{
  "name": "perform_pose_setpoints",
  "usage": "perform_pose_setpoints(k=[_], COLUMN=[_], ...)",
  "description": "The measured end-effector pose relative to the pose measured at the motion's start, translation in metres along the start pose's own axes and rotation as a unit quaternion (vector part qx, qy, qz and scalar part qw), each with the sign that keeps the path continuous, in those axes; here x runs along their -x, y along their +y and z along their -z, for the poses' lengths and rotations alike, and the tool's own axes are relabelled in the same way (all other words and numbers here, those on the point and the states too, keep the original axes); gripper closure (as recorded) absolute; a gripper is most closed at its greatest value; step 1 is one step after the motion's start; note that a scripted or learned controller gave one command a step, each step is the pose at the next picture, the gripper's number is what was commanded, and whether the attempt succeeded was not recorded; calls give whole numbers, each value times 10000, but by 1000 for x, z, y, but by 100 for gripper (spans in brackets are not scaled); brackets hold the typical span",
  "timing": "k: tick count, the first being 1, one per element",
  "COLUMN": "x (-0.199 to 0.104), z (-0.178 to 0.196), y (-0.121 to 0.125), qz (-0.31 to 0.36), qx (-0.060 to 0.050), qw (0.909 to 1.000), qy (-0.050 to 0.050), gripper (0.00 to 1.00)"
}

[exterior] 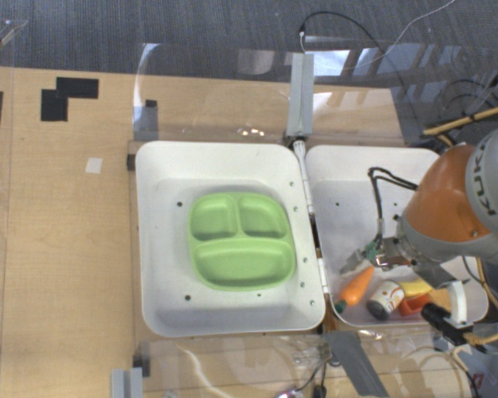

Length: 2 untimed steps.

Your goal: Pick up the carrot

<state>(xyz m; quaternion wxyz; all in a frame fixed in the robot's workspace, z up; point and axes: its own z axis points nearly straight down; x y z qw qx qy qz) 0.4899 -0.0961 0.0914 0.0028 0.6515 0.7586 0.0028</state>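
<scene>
At the near edge of the right bin [349, 197], the carrot [358, 286] is being shown lying tilted on the white floor, close to the front left corner and just beside the wall that is dividing the two bins. Just to its right, a small pale jar [384, 299] with a dark end is being seen on its side, and a yellow and red piece [412, 292] is being pressed up against it. Just behind the carrot, the hand [368, 259] is being held low over the bin floor, right at the carrot's upper end. Whether it is released or clenched cannot be told, and nothing is being seen gripped in it. The hand is being carried by the grey arm with its orange band [445, 204], which is reaching in from the right. In the left bin [162, 222], a green divided plate [241, 240] is being carried near the middle. Both bins are being borne by the wooden tabletop [58, 247], and black markings [66, 98] are being shown at its far left.
</scene>
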Motion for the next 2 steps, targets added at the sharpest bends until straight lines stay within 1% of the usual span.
perform_pose_setpoints(k=[1, 2], x=[-1, -43], z=[10, 138], y=[3, 27], qz=[18, -767], qx=[24, -24], qw=[10000, 9971], qy=[4, -5], gripper=[100, 100])
